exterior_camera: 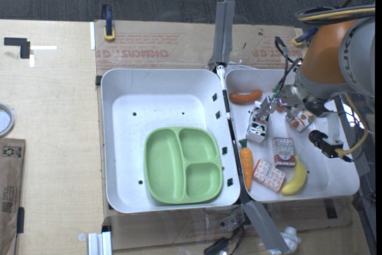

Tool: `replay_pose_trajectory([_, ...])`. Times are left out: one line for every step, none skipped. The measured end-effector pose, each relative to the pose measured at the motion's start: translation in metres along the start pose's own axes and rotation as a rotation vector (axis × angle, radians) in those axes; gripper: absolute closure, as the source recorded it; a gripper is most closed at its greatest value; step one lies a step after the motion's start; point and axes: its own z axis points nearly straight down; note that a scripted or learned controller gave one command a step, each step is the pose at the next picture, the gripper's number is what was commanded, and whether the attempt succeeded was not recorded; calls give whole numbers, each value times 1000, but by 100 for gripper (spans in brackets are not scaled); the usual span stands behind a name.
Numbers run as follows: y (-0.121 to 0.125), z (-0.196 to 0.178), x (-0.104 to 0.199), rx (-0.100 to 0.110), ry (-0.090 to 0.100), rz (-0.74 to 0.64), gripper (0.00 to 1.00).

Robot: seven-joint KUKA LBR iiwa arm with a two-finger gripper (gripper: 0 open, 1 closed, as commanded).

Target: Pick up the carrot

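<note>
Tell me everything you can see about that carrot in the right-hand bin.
The carrot is a small orange toy, plastic by its look, with a green leafy top. It lies flat in the right bin, hard against the bin's left wall, its green end pointing toward the far side and its tip toward the near side. A pink-and-white snack packet lies just to its right, close or touching. Nothing grips it.

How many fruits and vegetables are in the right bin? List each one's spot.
2: the carrot lies lengthwise along the bin's left wall, and a banana lies near the front edge. The arm covers part of the bin, so more could be hidden.
</note>
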Motion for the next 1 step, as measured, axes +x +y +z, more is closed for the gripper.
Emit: replay_pose_trajectory([-52,0,-9,7,2,113,0])
